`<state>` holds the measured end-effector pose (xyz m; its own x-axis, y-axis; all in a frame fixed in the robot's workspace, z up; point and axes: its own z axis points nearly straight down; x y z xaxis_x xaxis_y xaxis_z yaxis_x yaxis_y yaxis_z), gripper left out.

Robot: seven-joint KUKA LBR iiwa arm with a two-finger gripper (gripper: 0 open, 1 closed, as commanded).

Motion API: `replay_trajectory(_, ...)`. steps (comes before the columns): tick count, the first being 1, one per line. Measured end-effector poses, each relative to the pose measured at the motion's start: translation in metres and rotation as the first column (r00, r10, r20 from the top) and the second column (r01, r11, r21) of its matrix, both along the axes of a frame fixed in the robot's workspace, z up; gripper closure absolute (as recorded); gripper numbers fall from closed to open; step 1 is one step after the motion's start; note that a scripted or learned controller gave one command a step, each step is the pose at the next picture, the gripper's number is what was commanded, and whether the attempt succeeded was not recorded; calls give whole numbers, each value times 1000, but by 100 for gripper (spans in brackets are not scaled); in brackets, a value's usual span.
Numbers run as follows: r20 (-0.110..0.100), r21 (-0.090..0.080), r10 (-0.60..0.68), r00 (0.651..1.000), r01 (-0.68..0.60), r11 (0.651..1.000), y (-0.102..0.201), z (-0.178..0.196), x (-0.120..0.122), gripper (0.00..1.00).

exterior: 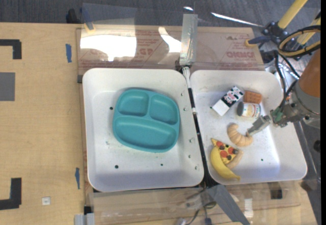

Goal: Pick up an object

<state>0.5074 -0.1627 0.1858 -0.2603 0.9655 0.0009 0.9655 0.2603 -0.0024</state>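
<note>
The right bin (290, 168) holds several toy foods. A tan croissant (238, 135) lies near its middle. Just below it a pizza slice (227, 150) rests on a yellow banana (221, 166). Farther back are a black-and-white carton (228, 101), an orange-brown piece (252, 97) and a small jar (248, 110) on its side. My gripper (253, 129) reaches in from the right, low over the bin, its tip just right of the croissant and below the jar. Nothing shows held in it.
A teal divided plate (146, 120) lies in the left bin (97, 168). A ridge where the two bin walls meet (192, 122) separates the bins. Yellow and black cables (298, 40) hang at the back right beside the arm.
</note>
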Motion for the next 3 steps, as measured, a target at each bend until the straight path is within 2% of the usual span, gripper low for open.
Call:
replay_trajectory(1, 5, 0, -166, 986, 166, 986, 64, -93, 41, 0)
replay_trajectory(2, -23, 1, -224, 974, 224, 975, 59, -99, 138, 0)
replay_trajectory(3, -21, -7, -223, 974, 223, 975, 55, -88, 138, 100)
